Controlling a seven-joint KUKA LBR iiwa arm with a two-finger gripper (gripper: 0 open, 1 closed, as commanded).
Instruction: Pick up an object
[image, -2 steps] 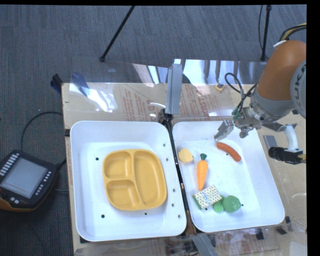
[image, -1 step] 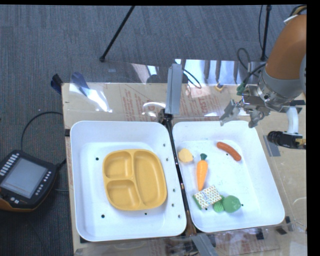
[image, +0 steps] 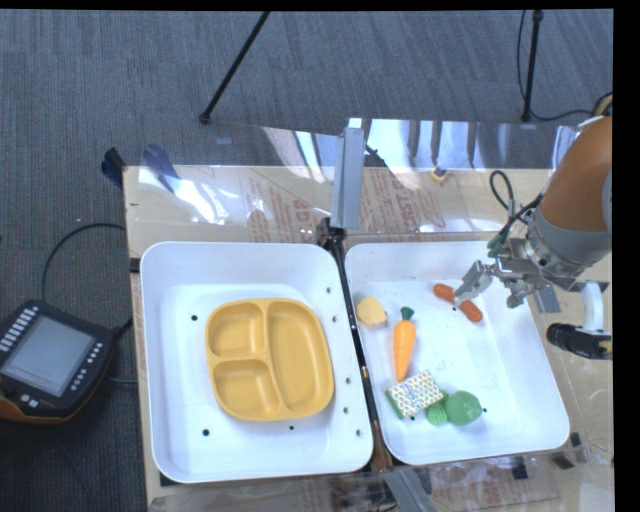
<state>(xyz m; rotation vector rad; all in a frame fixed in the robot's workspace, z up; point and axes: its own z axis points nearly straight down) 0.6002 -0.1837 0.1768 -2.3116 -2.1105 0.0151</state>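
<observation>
Over the right bin (image: 520, 420), the arm's tool (image: 492, 283) hangs with its fingers spread and nothing between them, one fingertip just beside a small orange-red sausage-shaped toy (image: 457, 301) lying near the bin's far side. Also in this bin are a pale yellow round toy (image: 371, 312), a toy carrot (image: 403, 345) with a green top, a small checkered green-and-white packet (image: 415, 393) and a green round toy (image: 460, 409). The left bin (image: 170, 420) on the worktop holds a yellow divided plate (image: 269, 358).
</observation>
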